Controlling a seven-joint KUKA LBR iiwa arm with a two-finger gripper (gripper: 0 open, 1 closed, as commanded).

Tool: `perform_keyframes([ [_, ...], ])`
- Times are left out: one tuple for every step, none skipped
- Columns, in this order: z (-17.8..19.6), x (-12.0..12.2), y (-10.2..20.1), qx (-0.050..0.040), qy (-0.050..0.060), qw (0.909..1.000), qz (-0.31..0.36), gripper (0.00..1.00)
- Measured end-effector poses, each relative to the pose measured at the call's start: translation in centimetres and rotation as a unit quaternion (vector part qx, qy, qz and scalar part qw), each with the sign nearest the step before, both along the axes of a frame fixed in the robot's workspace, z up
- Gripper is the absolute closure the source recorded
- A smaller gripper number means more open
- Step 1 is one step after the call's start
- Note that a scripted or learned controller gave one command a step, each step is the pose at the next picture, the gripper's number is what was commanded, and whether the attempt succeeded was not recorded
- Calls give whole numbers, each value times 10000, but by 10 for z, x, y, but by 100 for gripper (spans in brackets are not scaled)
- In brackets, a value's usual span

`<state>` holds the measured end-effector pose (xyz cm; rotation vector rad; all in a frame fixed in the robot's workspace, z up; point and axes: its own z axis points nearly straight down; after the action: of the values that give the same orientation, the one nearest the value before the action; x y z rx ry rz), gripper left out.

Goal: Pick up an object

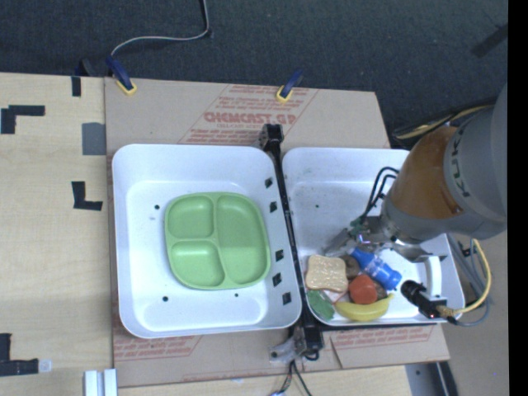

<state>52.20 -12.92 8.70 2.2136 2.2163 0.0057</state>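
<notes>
The right bin holds a cluster of objects in its front half: a slice of toast, a red tomato, a yellow banana, a small green piece and a blue bottle. My gripper hangs low over this cluster, just behind the toast and right by the top end of the blue bottle. The arm's grey and orange wrist covers the right side of the bin. Nothing can be seen held.
The left bin carries a green divided plate at its centre. A black divider runs between the two bins. The back half of the right bin shows bare white floor.
</notes>
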Motion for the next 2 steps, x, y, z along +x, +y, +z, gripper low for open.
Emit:
perform_keyframes([
  [0, -15, -4, -5, -12, 10000, -1, 0],
  [10, -15, -4, -6, -12, 10000, -2, 100],
])
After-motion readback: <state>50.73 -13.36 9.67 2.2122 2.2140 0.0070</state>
